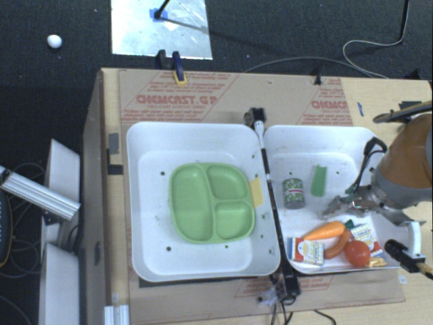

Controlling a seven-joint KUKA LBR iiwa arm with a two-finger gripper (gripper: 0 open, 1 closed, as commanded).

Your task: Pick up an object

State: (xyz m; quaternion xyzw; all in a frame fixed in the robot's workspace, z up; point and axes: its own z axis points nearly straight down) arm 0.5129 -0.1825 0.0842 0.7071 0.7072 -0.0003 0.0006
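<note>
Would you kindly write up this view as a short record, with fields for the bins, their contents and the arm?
left bin: holds a green divided plate and a yellow piece at the plate's right edge
right bin: holds a can, a green block, a carrot, a tomato and a carton
clutter: carrot, tomato and carton crowd the bin's near edge
arm: over the right bin's right side
gripper: low, just above the carrot; finger state unclear
held: nothing seen between the fingers

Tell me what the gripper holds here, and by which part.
Cannot be told: the two-finger gripper sits low in the right white bin, nothing visibly between its tips.
</note>
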